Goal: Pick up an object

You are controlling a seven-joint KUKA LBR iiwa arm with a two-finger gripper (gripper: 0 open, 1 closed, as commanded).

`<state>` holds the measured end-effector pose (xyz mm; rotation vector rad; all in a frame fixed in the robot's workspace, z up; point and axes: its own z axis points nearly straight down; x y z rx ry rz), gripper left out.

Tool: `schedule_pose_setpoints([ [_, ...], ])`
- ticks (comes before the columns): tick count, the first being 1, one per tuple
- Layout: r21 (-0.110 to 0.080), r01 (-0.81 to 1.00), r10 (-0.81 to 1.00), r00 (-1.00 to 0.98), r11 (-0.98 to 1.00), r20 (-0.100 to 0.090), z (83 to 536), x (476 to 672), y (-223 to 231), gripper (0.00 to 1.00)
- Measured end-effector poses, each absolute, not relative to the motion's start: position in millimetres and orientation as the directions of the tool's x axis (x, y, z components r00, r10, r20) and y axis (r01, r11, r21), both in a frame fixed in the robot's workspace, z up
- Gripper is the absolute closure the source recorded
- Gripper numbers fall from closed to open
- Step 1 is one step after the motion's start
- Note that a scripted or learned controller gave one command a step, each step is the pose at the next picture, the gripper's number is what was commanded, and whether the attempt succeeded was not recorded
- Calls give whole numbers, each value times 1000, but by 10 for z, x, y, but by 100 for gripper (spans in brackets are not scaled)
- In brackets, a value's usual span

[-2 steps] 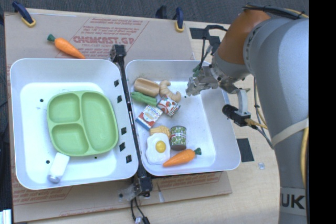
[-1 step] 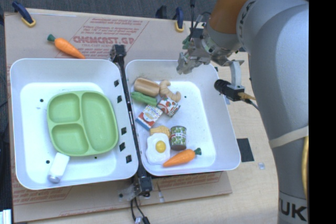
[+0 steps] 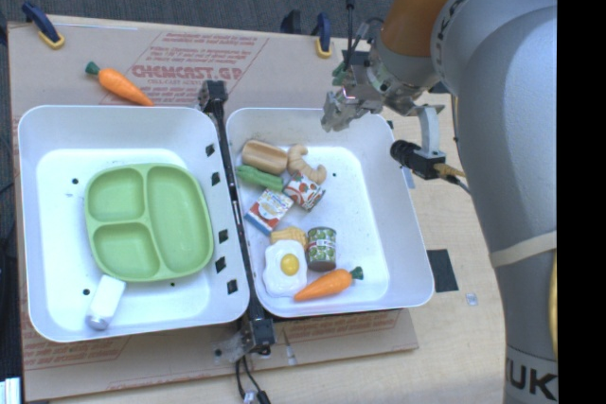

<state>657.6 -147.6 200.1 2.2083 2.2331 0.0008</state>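
The right bin (image 3: 398, 232) holds several toy foods: a hot dog bun (image 3: 264, 155), a green bean pod (image 3: 258, 176), a small carton (image 3: 271, 208), a red-labelled packet (image 3: 306, 192), a fried egg (image 3: 284, 267), a dark jar (image 3: 321, 248) and a carrot (image 3: 326, 284). My gripper (image 3: 338, 112) hangs above the bin's far rim, up and to the right of the bun. Nothing shows between its fingertips.
The left bin (image 3: 38, 232) contains a green divided plate (image 3: 149, 220) and a white cylinder (image 3: 104, 303). Another carrot (image 3: 117, 83) lies on the cardboard behind the left bin. Blue clamps (image 3: 43, 24) hold the board's back edge.
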Motion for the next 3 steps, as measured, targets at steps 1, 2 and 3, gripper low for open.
schedule_pose_setpoints([
  [1,2,1000,1000,-16,16,-1,2107,6583,-1471,100],
  [2,5,1000,1000,-21,21,-2,2212,6590,-1467,100],
  [3,8,1000,1000,-27,27,-4,2317,6598,-1463,100],
])
